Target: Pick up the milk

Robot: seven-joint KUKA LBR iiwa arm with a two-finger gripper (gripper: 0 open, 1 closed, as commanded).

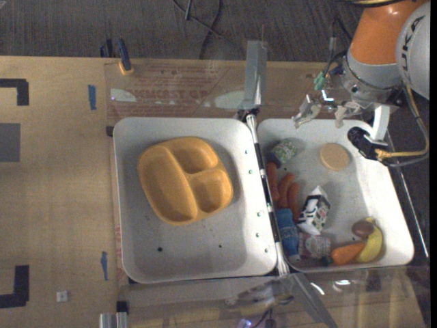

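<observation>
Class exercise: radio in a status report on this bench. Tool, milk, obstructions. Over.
Tool open, hovering over right bin's far edge, holding nothing. Milk carton lying mid-bin, untouched. Sausages crowd its left, blue packet close by; top access clear.

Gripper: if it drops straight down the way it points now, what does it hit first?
Probably bare floor of the right white bin near its back edge. The two-finger gripper hangs near that edge, and the round tan disc lies just forward; the black-and-white milk carton is further forward. Depth unclear.
</observation>
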